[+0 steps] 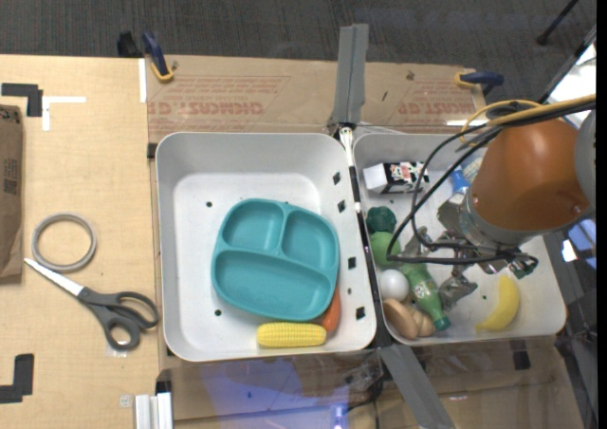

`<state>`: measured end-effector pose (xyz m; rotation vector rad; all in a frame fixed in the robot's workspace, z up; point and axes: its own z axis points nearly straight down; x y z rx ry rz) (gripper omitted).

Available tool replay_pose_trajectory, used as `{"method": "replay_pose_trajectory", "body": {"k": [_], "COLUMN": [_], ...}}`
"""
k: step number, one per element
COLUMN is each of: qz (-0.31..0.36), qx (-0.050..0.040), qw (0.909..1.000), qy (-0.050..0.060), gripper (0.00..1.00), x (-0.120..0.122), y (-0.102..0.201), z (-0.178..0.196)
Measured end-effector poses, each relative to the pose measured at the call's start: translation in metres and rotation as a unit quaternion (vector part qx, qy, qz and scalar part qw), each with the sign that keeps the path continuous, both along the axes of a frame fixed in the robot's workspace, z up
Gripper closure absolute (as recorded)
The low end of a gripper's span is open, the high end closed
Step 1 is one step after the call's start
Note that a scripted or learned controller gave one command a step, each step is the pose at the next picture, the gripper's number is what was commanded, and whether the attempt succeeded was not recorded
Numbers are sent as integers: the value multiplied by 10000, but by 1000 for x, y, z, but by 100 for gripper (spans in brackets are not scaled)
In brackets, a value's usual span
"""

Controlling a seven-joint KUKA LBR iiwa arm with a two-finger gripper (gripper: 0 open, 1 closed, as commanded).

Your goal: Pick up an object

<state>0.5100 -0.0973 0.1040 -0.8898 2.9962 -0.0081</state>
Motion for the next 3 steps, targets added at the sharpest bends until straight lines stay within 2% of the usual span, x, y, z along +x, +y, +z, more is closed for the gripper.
{"method": "replay_pose_trajectory", "body": {"k": [1,2,3], "qz": [-274,-465,-1714], "qx": [12,11,23], "qw": [9996,9989,9852], "qy": [67,71,53], "gripper": [100,100,100], "x": [-21,18,-18], "y": [62,-3,-10], "z": [88,81,-11]}}
